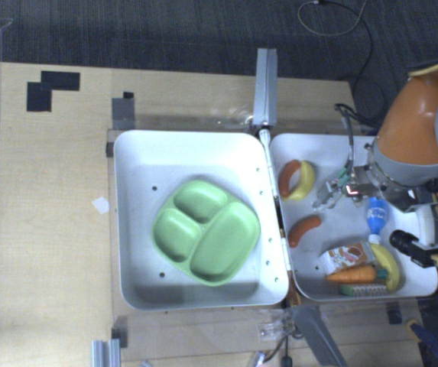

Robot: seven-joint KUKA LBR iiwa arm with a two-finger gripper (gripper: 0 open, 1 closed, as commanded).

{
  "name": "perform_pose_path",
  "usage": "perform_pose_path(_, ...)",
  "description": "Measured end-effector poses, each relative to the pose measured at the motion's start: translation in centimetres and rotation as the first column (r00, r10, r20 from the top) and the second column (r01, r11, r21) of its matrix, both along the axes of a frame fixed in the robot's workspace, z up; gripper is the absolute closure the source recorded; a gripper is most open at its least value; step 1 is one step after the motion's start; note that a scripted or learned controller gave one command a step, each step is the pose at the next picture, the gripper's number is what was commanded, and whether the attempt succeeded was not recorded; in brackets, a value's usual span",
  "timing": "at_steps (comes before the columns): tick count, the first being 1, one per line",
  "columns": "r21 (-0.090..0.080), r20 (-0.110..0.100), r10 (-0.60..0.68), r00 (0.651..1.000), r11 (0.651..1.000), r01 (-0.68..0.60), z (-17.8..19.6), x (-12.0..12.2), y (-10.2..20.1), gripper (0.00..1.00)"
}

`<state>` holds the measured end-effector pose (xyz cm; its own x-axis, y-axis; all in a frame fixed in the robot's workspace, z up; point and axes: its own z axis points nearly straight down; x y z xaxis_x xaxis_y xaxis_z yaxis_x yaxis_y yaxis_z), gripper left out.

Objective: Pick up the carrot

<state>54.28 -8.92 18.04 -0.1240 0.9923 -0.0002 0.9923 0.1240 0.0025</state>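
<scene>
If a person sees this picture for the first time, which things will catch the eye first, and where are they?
The big green divided plate lies in the middle of the left bin. The grey and orange arm comes in from the right, its gripper over the right bin. The carrot lies near that bin's front edge, beside a banana.

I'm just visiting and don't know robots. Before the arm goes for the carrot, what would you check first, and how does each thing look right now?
1. Carrot in plain sight, in the right bin near its front edge: ok.
2. Gripper above the carrot: not ok, it is further back, by the sausage.
3. Nothing between the gripper's fingers: ok.
4. Room around the carrot: not ok, the carton lies right behind it and the banana touches its end.
5. Fingers lined up across the carrot: cannot tell.
</scene>
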Motion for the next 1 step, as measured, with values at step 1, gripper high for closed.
perform_pose_path(1,-0.001,0.004,0.077,0.997,0.997,-0.077,10.79,-3.12,3.3,0.0)
